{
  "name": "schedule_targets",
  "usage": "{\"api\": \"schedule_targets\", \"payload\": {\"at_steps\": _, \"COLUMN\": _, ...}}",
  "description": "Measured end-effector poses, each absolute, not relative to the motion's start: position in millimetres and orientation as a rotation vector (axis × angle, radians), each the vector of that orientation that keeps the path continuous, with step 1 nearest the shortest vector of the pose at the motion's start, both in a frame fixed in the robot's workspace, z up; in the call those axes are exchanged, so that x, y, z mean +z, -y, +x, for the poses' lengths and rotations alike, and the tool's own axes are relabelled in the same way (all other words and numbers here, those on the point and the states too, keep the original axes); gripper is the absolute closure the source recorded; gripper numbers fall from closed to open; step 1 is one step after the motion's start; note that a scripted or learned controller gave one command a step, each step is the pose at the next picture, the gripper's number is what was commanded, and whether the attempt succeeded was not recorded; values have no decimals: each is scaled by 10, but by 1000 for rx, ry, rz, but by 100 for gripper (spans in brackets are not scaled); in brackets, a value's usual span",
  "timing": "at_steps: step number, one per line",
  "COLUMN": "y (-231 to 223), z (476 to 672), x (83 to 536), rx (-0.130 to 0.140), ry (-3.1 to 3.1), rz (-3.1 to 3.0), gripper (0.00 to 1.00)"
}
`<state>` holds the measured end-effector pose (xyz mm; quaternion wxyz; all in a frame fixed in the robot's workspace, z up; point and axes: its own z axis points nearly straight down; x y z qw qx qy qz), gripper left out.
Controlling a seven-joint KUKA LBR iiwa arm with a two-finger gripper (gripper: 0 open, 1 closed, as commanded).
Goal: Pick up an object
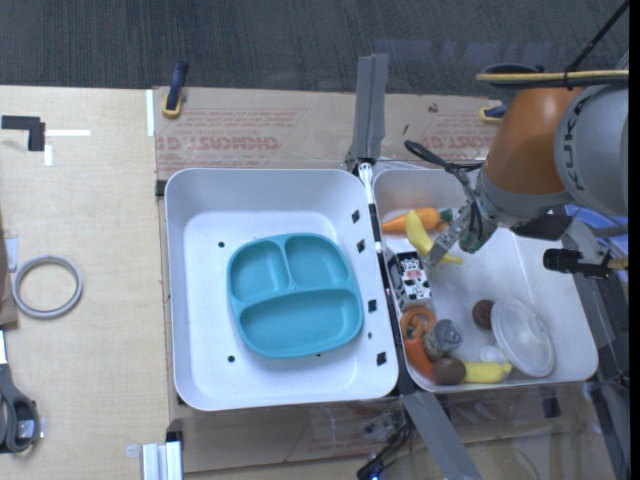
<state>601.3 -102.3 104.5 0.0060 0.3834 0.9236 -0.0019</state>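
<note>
— Well, from the overhead camera, where does the arm [560, 138] stand?

— It reaches in from the right over the right bin [560, 308]. The hand [452, 240] is low at the bin's upper left, and a yellow piece [428, 242] seems pinched between its fingers, so it looks clenched on that piece, just below the carrot [418, 219].

— Why there?

— Probably because the toys crowd that side: a patterned block [409, 276] against the divider, an orange ring [417, 326], a brown ball [483, 314], a clear lid [524, 336], a banana [486, 372] along the near wall.

— Any room to move?

— Upward, it seems. The divider wall is near on the hand's left and the carrot touches or nearly touches the piece, so a sideways pull could drag it. The left bin [195, 308] holds a blue tray [296, 294] with bare floor around it.
</note>
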Motion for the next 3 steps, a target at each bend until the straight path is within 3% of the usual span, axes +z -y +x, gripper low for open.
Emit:
{"api": "schedule_targets", "payload": {"at_steps": 1, "y": 1024, "z": 6014, "x": 1046, "rx": -6, "ry": -2890, "rz": 1200, "gripper": 0}}
{"api": "schedule_targets", "payload": {"at_steps": 2, "y": 1040, "z": 6306, "x": 973, "rx": -9, "ry": -2713, "rz": 1558, "gripper": 0}}
{"api": "schedule_targets", "payload": {"at_steps": 3, "y": 1024, "z": 6320, "x": 1074, "rx": -4, "ry": -2712, "rz": 1552, "gripper": 100}}
